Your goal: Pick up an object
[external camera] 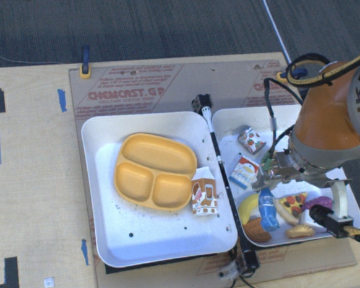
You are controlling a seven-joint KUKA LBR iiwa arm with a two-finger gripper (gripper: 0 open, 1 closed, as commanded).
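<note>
My gripper (273, 171) hangs over the right bin (228, 123), below the grey and orange arm (327, 122). It sits just right of a white, blue and red carton (244, 171) and just above a blue bottle (267, 209). Around them lie a small brown and white carton (251, 139), a yellow banana (249, 205), a pizza slice (293, 204), a purple eggplant (319, 204), a brown cookie (256, 230) and a tan bread roll (300, 230). Nothing can be seen held in the gripper.
The left bin (102, 177) holds a yellow divided plate (155, 171) and a small orange and white carton (204, 196) against its right wall. A black divider clamp (202, 102) sits between the bins at the back. Cables run behind the arm.
</note>
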